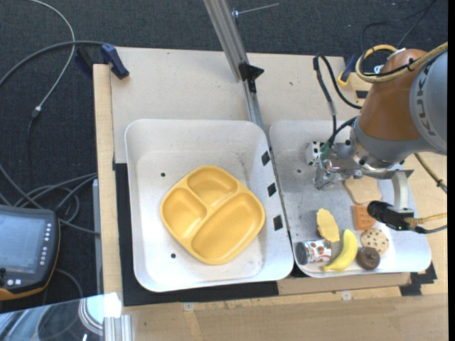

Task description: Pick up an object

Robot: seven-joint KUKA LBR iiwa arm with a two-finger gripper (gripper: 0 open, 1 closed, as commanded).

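Roughly: one yellow tray, one banana, two cookies; pincer state unclear.

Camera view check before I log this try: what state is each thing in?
Gripper: low in the right bin, nothing seen between its fingers.
Yellow divided plate: flat in the left bin, compartments bare.
Banana: lying against the right bin's front wall.
Small can: on its side beside the banana.
Chocolate doughnut: lying flat.
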